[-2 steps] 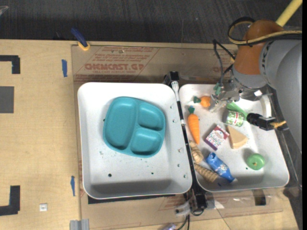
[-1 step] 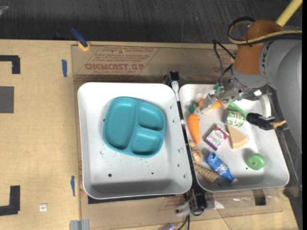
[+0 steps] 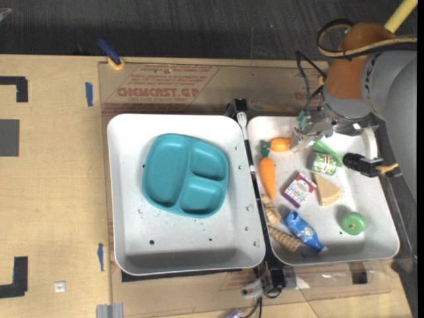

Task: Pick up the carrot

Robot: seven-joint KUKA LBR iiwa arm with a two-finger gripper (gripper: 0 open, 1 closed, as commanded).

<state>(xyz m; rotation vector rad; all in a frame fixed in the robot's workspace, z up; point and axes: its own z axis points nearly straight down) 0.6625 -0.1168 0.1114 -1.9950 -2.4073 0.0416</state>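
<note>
I see the carrot (image 3: 267, 176) lying in the right bin (image 3: 387, 207), close to its left wall, its green top toward the far end. Just beyond it sits a small orange fruit (image 3: 281, 144). The gripper (image 3: 306, 132) hangs over the far part of that bin, near the fruit and apart from the carrot; I cannot tell how its parts are set. Also in the right bin are a cheese wedge (image 3: 328, 192), a green apple (image 3: 353, 223) and a blue packet (image 3: 304, 231). The left bin (image 3: 126, 211) holds a teal divided plate (image 3: 185, 174).
</note>
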